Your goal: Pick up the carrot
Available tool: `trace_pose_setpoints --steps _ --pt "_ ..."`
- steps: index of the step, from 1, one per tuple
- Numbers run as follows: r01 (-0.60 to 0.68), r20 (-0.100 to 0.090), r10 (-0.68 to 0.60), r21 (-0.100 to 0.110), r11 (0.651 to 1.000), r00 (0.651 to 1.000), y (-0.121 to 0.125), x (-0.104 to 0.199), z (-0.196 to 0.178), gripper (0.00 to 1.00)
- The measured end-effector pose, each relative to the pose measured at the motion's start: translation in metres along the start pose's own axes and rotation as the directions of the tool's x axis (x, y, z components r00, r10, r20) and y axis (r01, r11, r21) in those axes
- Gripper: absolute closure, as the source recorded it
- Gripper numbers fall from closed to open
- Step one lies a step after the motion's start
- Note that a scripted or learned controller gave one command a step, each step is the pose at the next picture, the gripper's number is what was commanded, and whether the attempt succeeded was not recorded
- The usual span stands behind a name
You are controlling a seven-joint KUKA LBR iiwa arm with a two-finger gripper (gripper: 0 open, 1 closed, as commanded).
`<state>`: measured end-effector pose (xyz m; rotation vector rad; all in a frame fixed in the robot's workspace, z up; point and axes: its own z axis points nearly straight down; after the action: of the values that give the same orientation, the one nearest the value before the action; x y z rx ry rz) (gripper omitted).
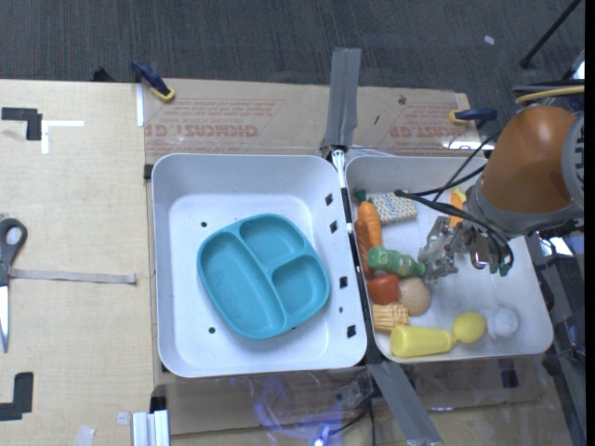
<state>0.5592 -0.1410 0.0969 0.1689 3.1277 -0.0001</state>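
The carrot (369, 231) is orange and lies lengthwise along the left wall of the right bin (521, 342), near its back. A green leafy piece (394, 262) lies just below it. My gripper (444, 255) hangs over the middle of the right bin, to the right of the carrot and the green piece, a short gap away from the carrot. Nothing shows between its fingers.
The left bin (177, 342) holds a blue divided plate (264, 275). Below the carrot in the right bin lie a red tomato-like piece (382, 289), a tan ball (415, 296), a corn cob (390, 317), a yellow bottle-like toy (437, 335) and a speckled block (393, 208). Scissors (7, 258) lie far left.
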Motion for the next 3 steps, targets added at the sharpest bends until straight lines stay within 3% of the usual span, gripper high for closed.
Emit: trace_pose_setpoints --steps 1,2,3 --pt "0.000 -0.003 0.000 0.001 1.000 1.000 -0.001 0.001 0.003 0.00" --pt "-0.147 -0.003 0.147 0.002 0.989 0.989 -0.076 -0.048 0.003 0.00" --pt "-0.144 0.003 0.144 0.002 0.990 0.990 -0.076 -0.050 -0.008 1.00"
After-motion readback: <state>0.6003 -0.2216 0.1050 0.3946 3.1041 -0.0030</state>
